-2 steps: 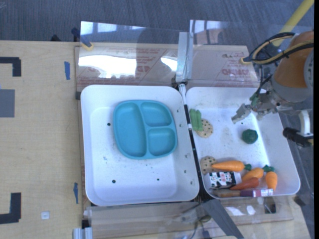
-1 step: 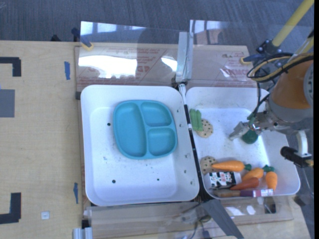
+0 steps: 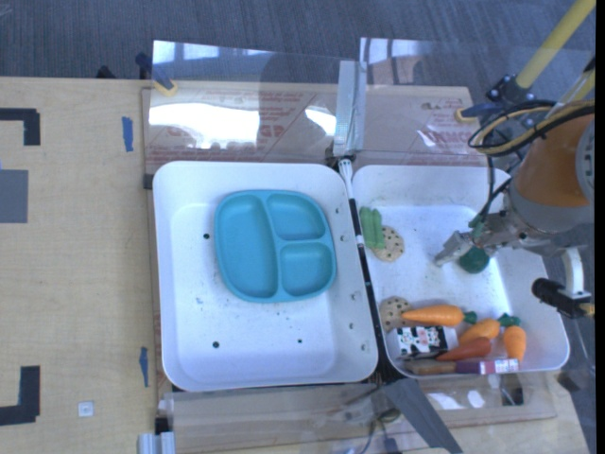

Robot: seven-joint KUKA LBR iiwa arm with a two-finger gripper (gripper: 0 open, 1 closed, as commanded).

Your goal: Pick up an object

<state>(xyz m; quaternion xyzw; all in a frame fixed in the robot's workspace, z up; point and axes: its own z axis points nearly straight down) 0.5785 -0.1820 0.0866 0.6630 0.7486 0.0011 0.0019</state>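
On the left, the wooden bench [image 3: 76, 253] carries black and blue tape marks. The left bin [image 3: 180, 339] holds a blue divided plate [image 3: 276, 245], lying flat near the bin's middle, its three compartments bare.

Across the divider, the right bin [image 3: 430, 197] holds a scatter of toy food. Near its left wall a green pod-shaped piece [image 3: 371, 226] lies touching a round brown cookie [image 3: 388, 244]. Toward the front edge, a second cookie [image 3: 392, 307] sits just beside a long carrot [image 3: 433, 315]. In front of them lies a small black and white package [image 3: 422, 340], with a reddish sausage-like piece [image 3: 463, 351] beside it. Two smaller carrots [image 3: 482, 329] [image 3: 513, 340] rest close to the front right corner.

Further right, the gripper [image 3: 458, 249] hangs low over the middle of the right bin, pointing left. A dark green round thing [image 3: 474, 260] sits right against it, but whether it is pinched between the fingers cannot be told. The grey arm [image 3: 558, 183] with its orange band reaches in from the right.
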